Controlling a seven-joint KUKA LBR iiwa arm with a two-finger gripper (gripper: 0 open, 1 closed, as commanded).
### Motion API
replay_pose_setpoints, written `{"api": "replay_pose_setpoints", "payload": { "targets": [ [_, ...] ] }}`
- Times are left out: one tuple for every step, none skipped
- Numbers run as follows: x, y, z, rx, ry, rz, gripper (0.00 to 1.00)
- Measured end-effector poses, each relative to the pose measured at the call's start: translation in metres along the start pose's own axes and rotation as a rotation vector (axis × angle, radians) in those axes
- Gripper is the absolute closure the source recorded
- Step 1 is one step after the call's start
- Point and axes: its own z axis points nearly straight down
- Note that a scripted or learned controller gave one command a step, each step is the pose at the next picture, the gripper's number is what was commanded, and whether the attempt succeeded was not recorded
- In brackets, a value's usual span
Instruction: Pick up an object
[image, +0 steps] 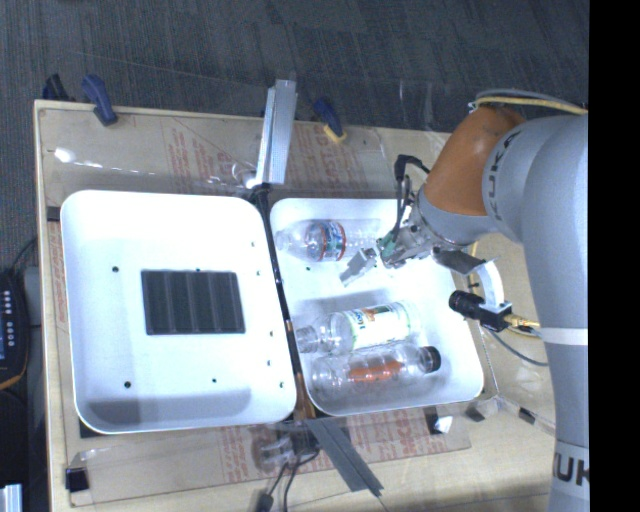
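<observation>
The right bin (460, 375) holds three clear plastic bottles. One with a red and blue label (318, 240) lies near the bin's far edge. One with a green and white label (362, 328) lies across the middle. One with an orange label and a black cap (378, 369) lies along the near edge. My gripper (368, 258) hangs over the right bin's upper middle, just right of the red-and-blue bottle and above the green-labelled one. Nothing shows between its fingers.
The left bin (90, 390) carries a dark ribbed rectangular pad (192, 301) at its centre. A metal divider post (276, 130) rises between the bins at the far side. Blue clamps (98, 98) sit on the bench's far edge. Cables and a black connector (480, 308) hang at the right.
</observation>
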Motion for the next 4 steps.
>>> {"api": "replay_pose_setpoints", "payload": {
  "targets": [
    [0.028, -0.079, 0.044, 0.001, 0.002, -0.003, 0.00],
    [0.060, -0.082, -0.016, -0.001, 0.000, -0.179, 0.00],
    [0.086, -0.053, 0.044, 0.003, 0.004, -0.350, 0.00],
    [0.086, -0.053, 0.034, 0.003, 0.004, -0.353, 1.00]
  ]
}}
